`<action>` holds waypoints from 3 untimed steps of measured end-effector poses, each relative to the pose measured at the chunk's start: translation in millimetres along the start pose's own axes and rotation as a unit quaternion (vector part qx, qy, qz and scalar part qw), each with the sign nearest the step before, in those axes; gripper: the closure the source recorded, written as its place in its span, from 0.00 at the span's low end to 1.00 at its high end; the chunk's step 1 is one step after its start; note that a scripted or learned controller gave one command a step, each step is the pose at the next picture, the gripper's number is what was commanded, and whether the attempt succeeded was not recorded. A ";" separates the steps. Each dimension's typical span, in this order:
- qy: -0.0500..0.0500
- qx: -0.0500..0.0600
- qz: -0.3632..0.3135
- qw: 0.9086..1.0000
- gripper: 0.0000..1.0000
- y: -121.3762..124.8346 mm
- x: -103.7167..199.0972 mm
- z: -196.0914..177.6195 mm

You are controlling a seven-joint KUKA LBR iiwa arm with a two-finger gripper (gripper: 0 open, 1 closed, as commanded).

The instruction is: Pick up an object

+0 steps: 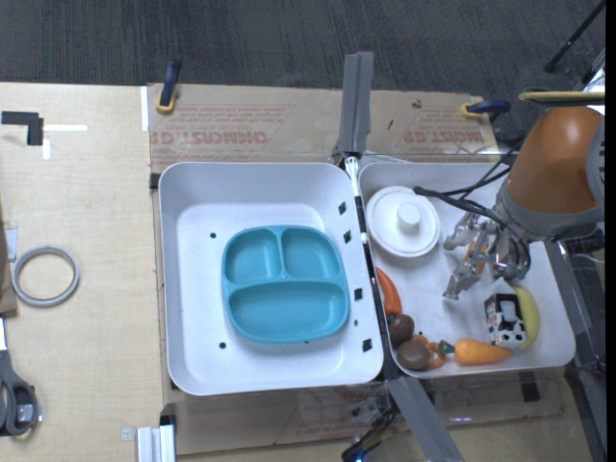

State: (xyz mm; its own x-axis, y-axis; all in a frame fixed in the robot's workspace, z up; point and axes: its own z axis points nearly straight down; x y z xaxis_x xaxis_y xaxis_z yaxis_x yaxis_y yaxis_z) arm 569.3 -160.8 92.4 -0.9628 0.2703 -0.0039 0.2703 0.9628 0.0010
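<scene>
Overhead, the gripper (pixel 466 275) hangs above the middle of the right bin (pixel 555 287), its fingers spread apart with nothing between them. Just beside it toward the near right lie a banana (pixel 526 314) and a small black-and-white object (pixel 502 320). A carrot (pixel 478 352) rests along the near wall, with two brown items (pixel 408 342) at the near left corner. A white lid (pixel 405 221) sits at the far left. The left bin (pixel 183 287) holds a blue divided plate (pixel 285 283).
</scene>
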 end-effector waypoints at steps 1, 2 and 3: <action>-0.001 0.000 -0.090 0.996 0.00 -25.8 -59.2 -1.0; -0.005 0.000 -0.089 0.996 1.00 -25.2 -61.0 -12.0; 0.001 0.000 -0.225 0.974 1.00 -60.0 -11.4 -0.1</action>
State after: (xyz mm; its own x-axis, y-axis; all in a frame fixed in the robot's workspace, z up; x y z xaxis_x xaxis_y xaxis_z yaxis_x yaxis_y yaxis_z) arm 564.0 -221.6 92.4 -0.9837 -0.1798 -0.0030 -0.1798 0.9837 -0.0004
